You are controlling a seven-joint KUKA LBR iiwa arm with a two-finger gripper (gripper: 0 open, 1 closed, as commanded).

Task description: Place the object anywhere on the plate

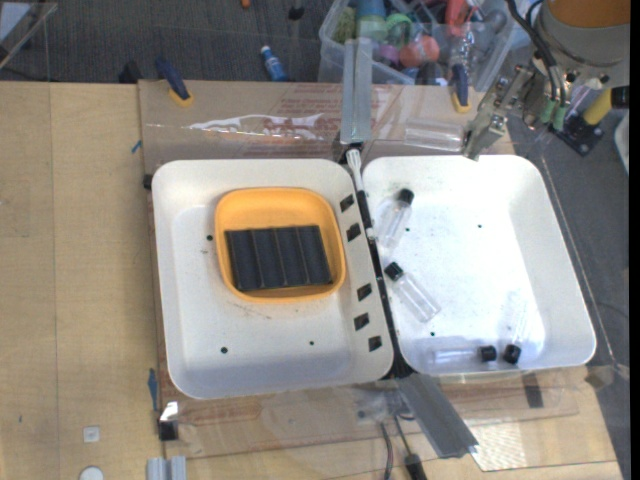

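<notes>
An orange plate (pixel 228 218) lies in the left bin (pixel 190 318). A black ridged rectangular block (pixel 278 258) rests flat on the plate, covering most of its middle. Several clear vials with black caps lie in the right bin (pixel 480 218): one (pixel 395 216) near the divider at the back, one (pixel 410 290) below it, and two (pixel 460 352) (pixel 514 334) by the front edge. My gripper (pixel 478 134) hangs above the back rim of the right bin, apart from all the vials and far from the plate. Nothing shows in its grasp.
A clear tub (pixel 420 18) crammed with colourful toys stands behind the bins. A metal bar (pixel 353 88) runs back from the divider between the bins. Black clips (pixel 362 290) line the divider. Wooden bench (pixel 70 268) spreads to the left.
</notes>
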